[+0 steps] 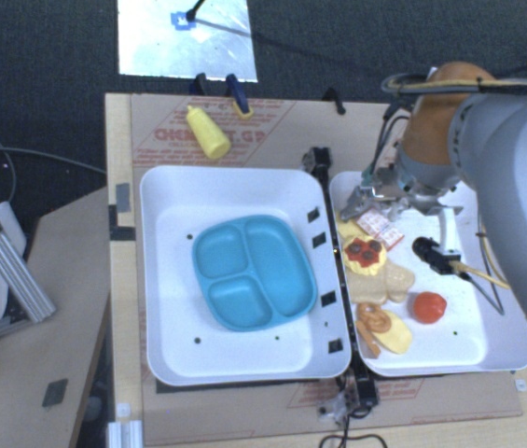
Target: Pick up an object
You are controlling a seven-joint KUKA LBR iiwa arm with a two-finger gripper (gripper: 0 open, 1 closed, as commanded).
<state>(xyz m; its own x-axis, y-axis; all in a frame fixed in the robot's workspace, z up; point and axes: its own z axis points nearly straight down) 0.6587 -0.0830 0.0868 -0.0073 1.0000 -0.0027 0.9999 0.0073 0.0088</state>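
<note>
Gripper (372,197), finger state unclear, hovers at the right bin's (506,343) eleven o'clock, approaching; descent onto red-white packet (381,229) likely next.

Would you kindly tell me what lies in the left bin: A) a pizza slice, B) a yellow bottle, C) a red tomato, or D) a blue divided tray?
D: the blue divided tray lies flat in the left bin; the toy foods lie in the right bin.

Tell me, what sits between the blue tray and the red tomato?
In the camera view, the bins' adjoining walls, then a small pizza and a pale biscuit lie between the blue tray and tomato.
</note>
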